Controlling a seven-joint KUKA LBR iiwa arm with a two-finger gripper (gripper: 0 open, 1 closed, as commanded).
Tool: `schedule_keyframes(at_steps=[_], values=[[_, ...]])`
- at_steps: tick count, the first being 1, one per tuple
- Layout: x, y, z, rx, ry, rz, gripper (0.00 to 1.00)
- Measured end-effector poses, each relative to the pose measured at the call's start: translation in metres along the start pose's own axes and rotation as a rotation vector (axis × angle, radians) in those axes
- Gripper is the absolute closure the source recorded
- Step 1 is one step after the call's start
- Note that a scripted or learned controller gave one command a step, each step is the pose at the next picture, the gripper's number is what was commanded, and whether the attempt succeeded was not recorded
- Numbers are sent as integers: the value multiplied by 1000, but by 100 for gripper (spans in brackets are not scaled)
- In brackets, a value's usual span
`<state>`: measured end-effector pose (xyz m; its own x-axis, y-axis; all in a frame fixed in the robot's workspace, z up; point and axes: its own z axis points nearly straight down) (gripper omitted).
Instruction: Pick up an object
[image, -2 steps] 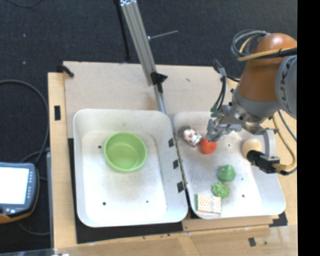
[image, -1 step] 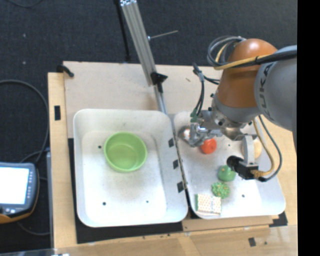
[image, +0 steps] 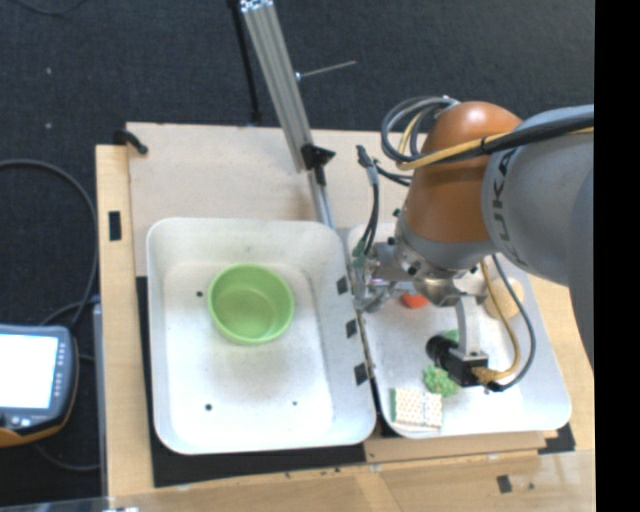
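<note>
My gripper (image: 392, 288) hangs low over the left part of the right bin (image: 545, 400), mostly hidden under the orange wrist band. A small orange-red object (image: 412, 298) lies right beside it, partly covered by the wrist. A crumpled green object (image: 436, 380) sits nearer the front of that bin. Just in front of it, a pale square pad with a dotted pattern (image: 417, 407) rests by the front rim. I see nothing between the gripper's parts that are visible.
A green bowl (image: 251, 303) stands upright in the left bin (image: 180, 400). A tan object (image: 497, 298) peeks out at the arm's right side. A slanted metal rail (image: 285, 95) rises behind the bins. The bins' shared wall (image: 362, 350) lies just left of the gripper.
</note>
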<state>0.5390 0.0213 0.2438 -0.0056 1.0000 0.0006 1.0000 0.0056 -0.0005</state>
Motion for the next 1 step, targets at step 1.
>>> schedule_keyframes(at_steps=[1], values=[[55,-14,-7,-1,2,-3,100]])
